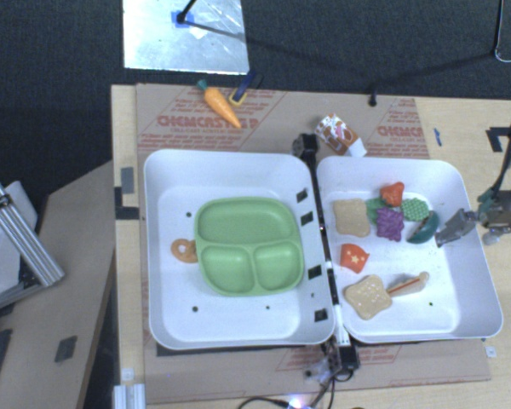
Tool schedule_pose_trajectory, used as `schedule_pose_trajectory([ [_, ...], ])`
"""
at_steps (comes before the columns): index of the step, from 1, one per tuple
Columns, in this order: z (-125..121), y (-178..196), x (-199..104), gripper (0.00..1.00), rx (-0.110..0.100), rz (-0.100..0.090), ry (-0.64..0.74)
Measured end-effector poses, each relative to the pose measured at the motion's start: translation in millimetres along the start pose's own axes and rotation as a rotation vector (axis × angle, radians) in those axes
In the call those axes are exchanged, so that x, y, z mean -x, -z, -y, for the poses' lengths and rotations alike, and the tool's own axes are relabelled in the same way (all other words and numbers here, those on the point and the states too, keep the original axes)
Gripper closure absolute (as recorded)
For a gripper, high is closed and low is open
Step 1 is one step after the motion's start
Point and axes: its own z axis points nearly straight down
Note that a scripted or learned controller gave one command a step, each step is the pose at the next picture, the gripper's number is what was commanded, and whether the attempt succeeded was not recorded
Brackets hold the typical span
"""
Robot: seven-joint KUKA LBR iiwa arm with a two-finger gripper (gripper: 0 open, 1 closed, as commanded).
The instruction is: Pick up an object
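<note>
The right bin (473,292) holds several toy foods: a tan bread slice (352,217), purple grapes (390,224), a red piece (393,193), a light green piece (414,207), a dark teal curved piece (424,229), an orange-red piece (353,256), a piece of toast (367,296) and a tan stick-shaped piece (406,285). My gripper (454,227) reaches in over the bin's right side, low and just right of the dark teal piece. Nothing visibly hangs from it.
The left bin (166,194) holds a green divided plate (246,245) with a small pretzel (185,250) beside it. Behind the bins lie a toy carrot (221,106), a small red-and-white packet (339,135) and a silver sheet (186,22).
</note>
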Motion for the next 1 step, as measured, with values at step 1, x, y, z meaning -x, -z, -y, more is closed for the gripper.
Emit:
schedule_pose_trajectory([
  [1,-2.0,4.8,-0.3,0.0,0.01,0.003,0.003],
])
